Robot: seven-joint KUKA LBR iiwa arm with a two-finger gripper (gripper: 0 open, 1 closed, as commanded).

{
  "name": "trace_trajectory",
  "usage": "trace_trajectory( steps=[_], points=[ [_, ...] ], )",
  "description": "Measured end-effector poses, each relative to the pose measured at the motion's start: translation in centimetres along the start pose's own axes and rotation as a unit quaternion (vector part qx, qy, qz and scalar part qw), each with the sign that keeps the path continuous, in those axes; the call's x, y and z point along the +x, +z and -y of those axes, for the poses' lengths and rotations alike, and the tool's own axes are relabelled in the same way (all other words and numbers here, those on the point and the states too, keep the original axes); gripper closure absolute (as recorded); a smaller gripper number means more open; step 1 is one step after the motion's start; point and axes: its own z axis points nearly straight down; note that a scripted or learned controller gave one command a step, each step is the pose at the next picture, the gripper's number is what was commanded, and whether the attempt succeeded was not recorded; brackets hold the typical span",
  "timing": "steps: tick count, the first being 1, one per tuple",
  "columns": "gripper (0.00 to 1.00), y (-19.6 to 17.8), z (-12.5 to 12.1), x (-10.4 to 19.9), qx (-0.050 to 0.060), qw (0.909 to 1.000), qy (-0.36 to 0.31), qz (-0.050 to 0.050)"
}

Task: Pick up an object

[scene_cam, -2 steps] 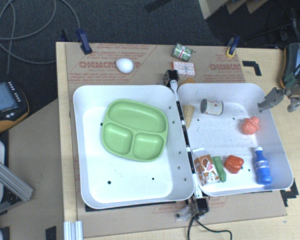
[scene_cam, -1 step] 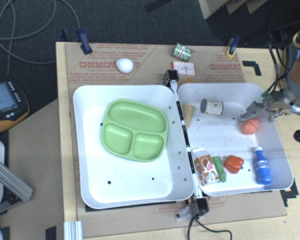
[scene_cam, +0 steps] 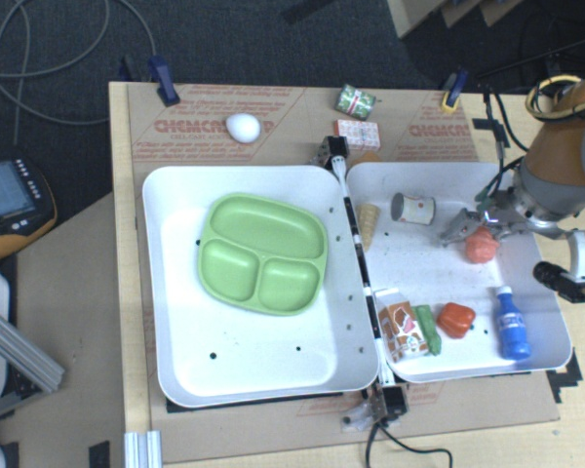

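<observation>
Reaching in from the right, the gripper [scene_cam: 476,224] sits low in the right bin [scene_cam: 409,178], its grey fingers spread wide and splayed just above a pinkish-red round object [scene_cam: 481,248]. Nothing sits between the fingers, so the pick looks not yet made; closing and lifting remain. Other candidates lie nearby: a blue bottle [scene_cam: 512,325], a red pepper-like toy [scene_cam: 456,319], a small carton [scene_cam: 403,328] and a grey cup [scene_cam: 413,208]. The left bin [scene_cam: 175,339] holds a green divided plate [scene_cam: 264,253].
</observation>
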Motion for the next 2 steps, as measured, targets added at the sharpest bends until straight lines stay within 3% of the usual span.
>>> trace_trajectory(
  steps=[1,2],
  points=[
    [0.00,-0.1,1.4,3.4,-0.001,1.0000,0.001,0.003],
    [1.00,-1.3,1.3,3.3,-0.004,1.0000,0.002,0.005]
  ],
)
